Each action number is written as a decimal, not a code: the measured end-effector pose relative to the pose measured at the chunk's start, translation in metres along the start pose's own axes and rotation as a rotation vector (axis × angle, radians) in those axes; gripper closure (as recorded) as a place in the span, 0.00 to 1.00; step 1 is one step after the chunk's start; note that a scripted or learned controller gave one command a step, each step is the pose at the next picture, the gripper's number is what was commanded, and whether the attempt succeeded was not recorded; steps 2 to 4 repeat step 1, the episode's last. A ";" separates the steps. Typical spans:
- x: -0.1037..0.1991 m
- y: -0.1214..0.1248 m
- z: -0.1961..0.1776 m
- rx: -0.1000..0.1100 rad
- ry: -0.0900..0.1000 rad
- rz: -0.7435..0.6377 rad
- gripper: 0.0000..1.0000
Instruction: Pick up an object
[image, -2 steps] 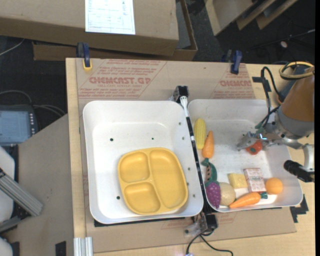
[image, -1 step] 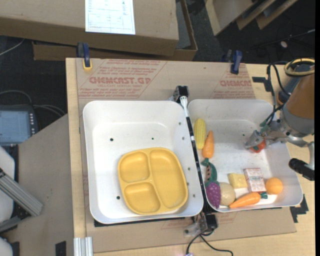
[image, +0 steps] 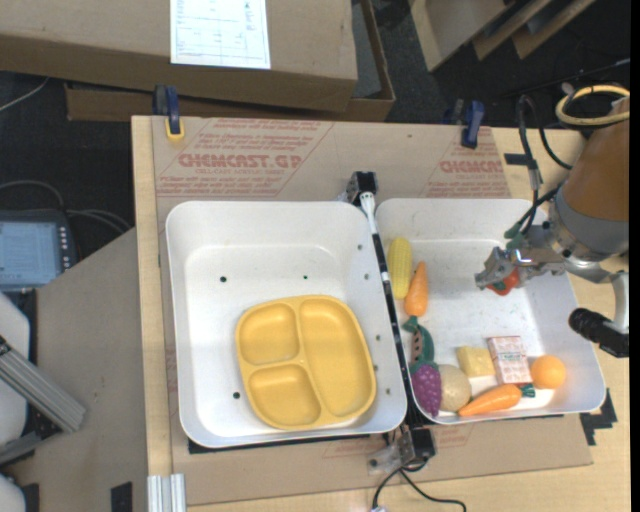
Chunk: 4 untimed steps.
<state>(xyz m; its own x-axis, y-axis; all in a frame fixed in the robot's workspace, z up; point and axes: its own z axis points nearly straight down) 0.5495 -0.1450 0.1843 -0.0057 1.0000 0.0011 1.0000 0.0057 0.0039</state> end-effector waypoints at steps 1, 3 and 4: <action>0.083 0.042 -0.001 0.000 0.001 -0.004 1.00; 0.083 0.042 -0.001 0.000 0.001 -0.004 1.00; 0.083 0.042 -0.001 0.000 0.001 -0.004 1.00</action>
